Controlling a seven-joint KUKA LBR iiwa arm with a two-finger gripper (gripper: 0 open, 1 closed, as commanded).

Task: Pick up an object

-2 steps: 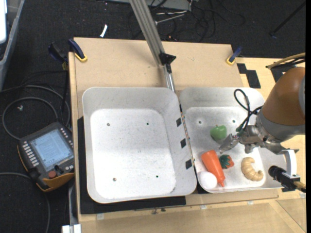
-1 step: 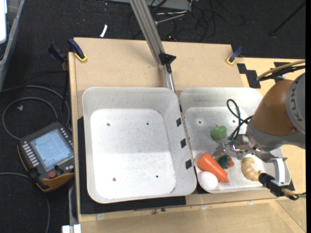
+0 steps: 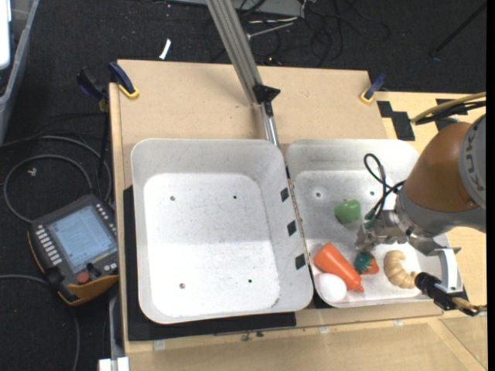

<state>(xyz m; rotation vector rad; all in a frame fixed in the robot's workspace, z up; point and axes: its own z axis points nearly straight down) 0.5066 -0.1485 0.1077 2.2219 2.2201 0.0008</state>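
Closest to the lens, the arm (image 3: 452, 178) was seen reaching in over the right bin (image 3: 329, 151), its orange band raised above everything else on the bench. Below it, the gripper (image 3: 370, 235) was lowered among the objects in the near half of that bin. Whether it was open or closed could not be told, as its tip was hidden by the wrist and by clutter, and nothing could be seen held in it. A small teal and orange toy (image 3: 365, 264) was found just beneath the gripper, and was judged the likeliest target. A green fruit-shaped toy (image 3: 348, 209) was placed just beside the gripper on the far side. An orange carrot (image 3: 338, 264) was laid near the toy, slanting toward the bin's near corner, with a white egg-shaped object (image 3: 332, 287) touching its lower end. A beige curved piece (image 3: 398, 269) was set near the toy on the arm's side. The left bin (image 3: 209, 238) was well apart from all this. The step in hand was judged to be the descent onto an object, with the lift not yet made. For the next move, a firm closing on one item alone was thought to be needed, then a straight rise. The crowding of carrot and beige piece was considered a risk to a clean grasp.
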